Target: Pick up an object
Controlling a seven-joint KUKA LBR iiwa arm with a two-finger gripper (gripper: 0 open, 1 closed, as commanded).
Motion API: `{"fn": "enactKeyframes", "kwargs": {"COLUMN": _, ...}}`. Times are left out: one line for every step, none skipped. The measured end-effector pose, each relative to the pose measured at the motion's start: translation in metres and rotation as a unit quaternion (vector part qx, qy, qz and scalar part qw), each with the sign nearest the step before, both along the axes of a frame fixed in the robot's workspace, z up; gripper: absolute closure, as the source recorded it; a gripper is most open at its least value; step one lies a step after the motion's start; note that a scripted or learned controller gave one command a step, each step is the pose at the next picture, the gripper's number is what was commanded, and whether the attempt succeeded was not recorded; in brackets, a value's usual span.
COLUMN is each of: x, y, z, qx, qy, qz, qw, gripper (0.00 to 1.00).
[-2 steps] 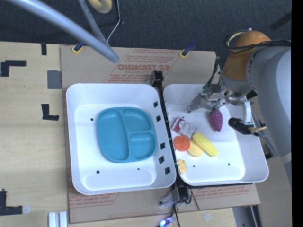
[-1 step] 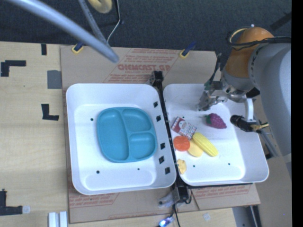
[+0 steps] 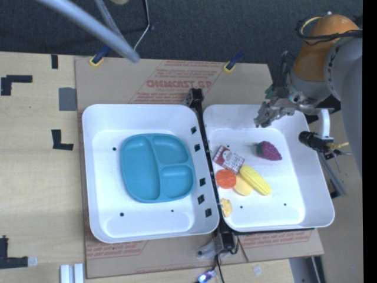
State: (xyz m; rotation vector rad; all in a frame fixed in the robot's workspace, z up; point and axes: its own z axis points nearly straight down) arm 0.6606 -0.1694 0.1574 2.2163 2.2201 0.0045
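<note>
The right bin (image 3: 306, 208) holds a purple-red berry-like toy (image 3: 268, 150), a yellow corn cob (image 3: 255, 180), an orange round piece (image 3: 226, 178), a yellow lump (image 3: 242, 187), a red-and-white packet (image 3: 227, 158) and a small yellow bit (image 3: 225, 206) at the near-left corner. My gripper (image 3: 265, 118) hangs over the far part of this bin, up and slightly left of the berry toy, with nothing seen between its fingers.
The left bin (image 3: 100, 128) carries a blue divided plate (image 3: 158, 167). A black clip row (image 3: 201, 152) runs along the seam between the bins. A grey pole (image 3: 76, 10) crosses the upper left. The arm's orange band (image 3: 321, 46) sits at the right.
</note>
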Motion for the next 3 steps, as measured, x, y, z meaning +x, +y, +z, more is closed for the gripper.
{"fn": "enactKeyframes", "kwargs": {"x": 0.005, "y": -0.009, "z": 0.055, "qx": -0.0005, "qy": 0.0, "qz": 0.0, "qw": 1.0, "gripper": 1.0}}
{"fn": "enactKeyframes", "kwargs": {"x": 0.005, "y": -0.008, "z": 0.068, "qx": 0.0004, "qy": 0.002, "qz": 0.0, "qw": 1.0, "gripper": 1.0}}
{"fn": "enactKeyframes", "kwargs": {"x": -0.007, "y": 0.037, "z": 0.071, "qx": 0.001, "qy": 0.003, "qz": 0.002, "qw": 1.0, "gripper": 1.0}}
